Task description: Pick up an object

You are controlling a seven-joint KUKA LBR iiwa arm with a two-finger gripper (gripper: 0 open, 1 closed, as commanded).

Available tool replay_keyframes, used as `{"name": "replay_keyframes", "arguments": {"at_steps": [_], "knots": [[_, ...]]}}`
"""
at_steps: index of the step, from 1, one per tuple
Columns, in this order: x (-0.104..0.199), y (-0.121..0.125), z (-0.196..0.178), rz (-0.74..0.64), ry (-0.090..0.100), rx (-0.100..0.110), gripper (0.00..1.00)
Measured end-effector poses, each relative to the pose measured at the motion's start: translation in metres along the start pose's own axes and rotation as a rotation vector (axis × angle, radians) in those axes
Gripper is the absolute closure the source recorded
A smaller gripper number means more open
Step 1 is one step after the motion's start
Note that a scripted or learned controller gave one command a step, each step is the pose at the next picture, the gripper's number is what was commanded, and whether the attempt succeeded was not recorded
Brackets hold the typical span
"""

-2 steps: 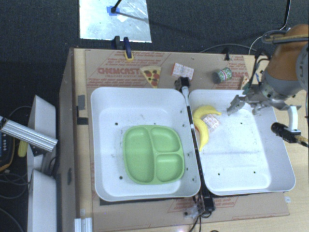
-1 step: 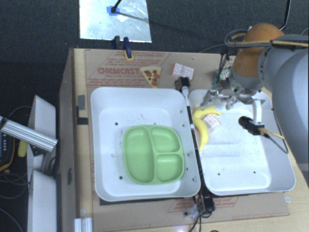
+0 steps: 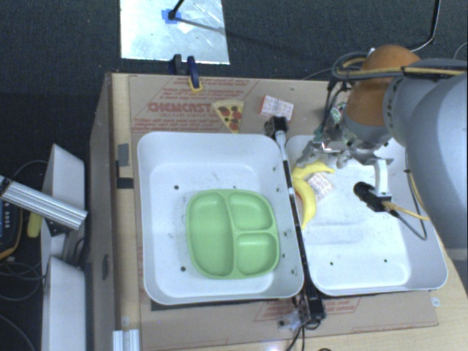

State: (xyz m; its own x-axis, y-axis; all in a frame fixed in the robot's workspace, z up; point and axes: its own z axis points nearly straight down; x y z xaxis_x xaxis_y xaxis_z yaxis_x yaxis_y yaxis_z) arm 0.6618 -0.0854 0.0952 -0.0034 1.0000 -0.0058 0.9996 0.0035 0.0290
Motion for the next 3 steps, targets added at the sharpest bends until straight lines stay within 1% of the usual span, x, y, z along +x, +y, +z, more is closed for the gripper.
{"name": "replay_keyframes", "arguments": {"at_steps": [1, 2, 3], "knots": [[-0.001, -0.042, 0.009, 0.002, 0.004, 0.026, 0.00], [-0.009, 0.000, 0.012, 0.000, 0.004, 0.036, 0.00], [-0.006, 0.003, 0.012, 0.001, 0.000, 0.044, 0.00]]}}
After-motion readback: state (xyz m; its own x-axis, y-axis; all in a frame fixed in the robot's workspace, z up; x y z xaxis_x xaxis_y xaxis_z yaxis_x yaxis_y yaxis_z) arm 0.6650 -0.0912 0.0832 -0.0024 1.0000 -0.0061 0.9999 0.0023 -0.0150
